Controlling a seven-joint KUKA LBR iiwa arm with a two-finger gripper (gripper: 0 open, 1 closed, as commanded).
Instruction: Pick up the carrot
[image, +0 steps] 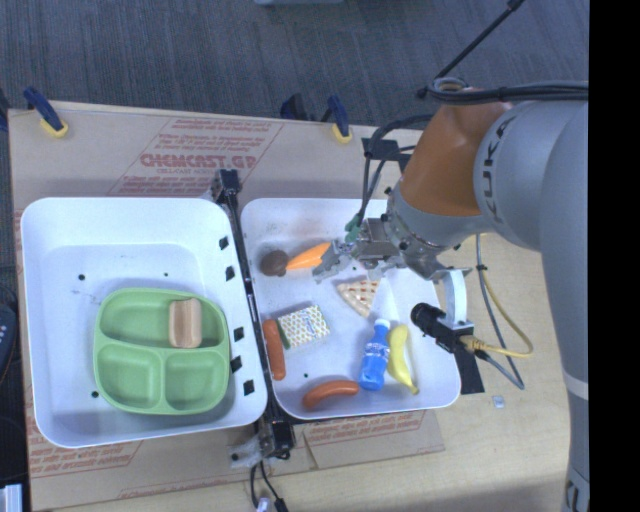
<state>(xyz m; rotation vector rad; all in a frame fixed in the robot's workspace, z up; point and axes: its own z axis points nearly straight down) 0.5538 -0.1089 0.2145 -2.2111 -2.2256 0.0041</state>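
The carrot is a short orange piece lying at a slant in the upper part of the right bin. A brown round object lies against its left end. My gripper hangs low over the bin at the carrot's right end, right beside or touching it. The wrist and the orange band of the arm cover the bin's upper right corner. I cannot tell from this view whether the carrot is held.
The right bin also holds a pizza-like wedge, a checkered block, a blue bottle, a banana and two reddish sausages. In the left bin, a green divided plate carries a tan bread piece.
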